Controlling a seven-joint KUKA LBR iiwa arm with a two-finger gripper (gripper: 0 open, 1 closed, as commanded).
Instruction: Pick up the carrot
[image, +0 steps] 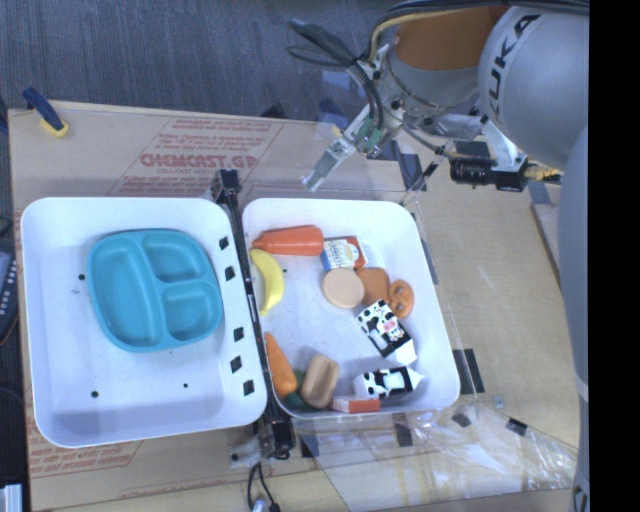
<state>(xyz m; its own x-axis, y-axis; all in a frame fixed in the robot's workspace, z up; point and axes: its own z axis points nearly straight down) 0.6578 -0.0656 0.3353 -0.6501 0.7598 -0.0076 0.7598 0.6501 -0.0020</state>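
Brown cardboard (480, 250) covers the bench under two glossy white bins (60, 400). A smooth tapered carrot (281, 367) lies by a divided blue tray (155, 288)'s neighbour bin; the gripper (335, 160) hovers, grip unclear.

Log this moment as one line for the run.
tool: above right bin's far edge | carrot: in right bin, near left wall | not grasped

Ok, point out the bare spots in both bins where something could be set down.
Left bin: bare floor all around the blue tray, widest along the near edge. Right bin: one open patch mid-floor, bordered by the banana, round cookie and cow-print carton. Its far and near edges are crowded.
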